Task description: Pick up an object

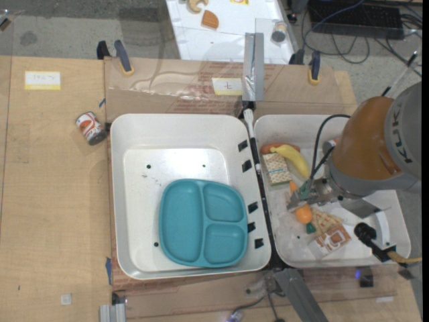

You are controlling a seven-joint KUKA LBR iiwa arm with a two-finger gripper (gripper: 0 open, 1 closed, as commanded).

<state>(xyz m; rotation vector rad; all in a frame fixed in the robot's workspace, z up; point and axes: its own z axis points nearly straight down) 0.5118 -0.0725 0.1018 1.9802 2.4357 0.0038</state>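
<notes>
Gripper (303, 197) low in right bin (395, 243), grip state cannot tell, small orange object (304, 214) just at its 6 o'clock, banana (292, 157) at 12 o'clock, teal divided plate (202, 223) in left bin (127, 200)

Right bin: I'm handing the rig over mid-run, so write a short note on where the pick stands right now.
Gripper: low in the right bin, over the cluttered middle; whether it grips anything cannot be told.
Things: orange piece just below the gripper, banana and small packet at the bin's far end, printed box nearer the front. Left bin holds a teal divided plate. A small can lies on the bench outside.
Done: arm is down at the pile.
Left: confirm a grasp and lift.
</notes>
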